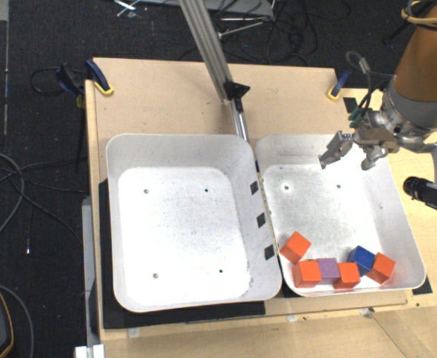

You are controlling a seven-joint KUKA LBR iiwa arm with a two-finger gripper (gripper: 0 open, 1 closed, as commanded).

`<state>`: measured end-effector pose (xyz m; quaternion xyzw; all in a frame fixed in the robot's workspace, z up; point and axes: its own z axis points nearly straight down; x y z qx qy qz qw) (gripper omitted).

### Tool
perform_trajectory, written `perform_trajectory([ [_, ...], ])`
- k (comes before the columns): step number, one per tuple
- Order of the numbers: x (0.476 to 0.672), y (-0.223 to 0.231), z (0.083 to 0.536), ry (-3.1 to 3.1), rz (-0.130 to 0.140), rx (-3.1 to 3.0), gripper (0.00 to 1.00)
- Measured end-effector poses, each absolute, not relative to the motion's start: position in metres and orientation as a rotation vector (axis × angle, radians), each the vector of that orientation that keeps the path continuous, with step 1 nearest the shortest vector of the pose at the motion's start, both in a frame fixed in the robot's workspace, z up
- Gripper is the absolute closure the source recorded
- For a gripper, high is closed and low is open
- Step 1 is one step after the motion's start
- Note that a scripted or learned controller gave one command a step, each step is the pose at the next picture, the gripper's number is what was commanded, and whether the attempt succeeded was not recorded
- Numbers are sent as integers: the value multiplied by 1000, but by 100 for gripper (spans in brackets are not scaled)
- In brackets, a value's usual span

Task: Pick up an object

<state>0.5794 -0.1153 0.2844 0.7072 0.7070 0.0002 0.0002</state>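
Left bin on the surface, white, speckled, abutting the right bin. Six blocks clustered along the right bin's near edge: orange block, orange block, purple block, orange block, blue block, orange block, several touching. Gripper raised over the right bin's far edge, fingers spread apart, nothing between them, well apart from the blocks.

The arm is cut off by the picture's right and top edges, and the right bin's far rim is partly hidden behind the gripper.
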Motion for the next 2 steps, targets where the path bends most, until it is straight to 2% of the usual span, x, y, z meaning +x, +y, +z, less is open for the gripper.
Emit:
perform_trajectory([
  [1, 627, -152, 259, 2216, -2, 2222, 0],
  [2, 624, -171, 151, 2219, 0, 2223, 0],
])
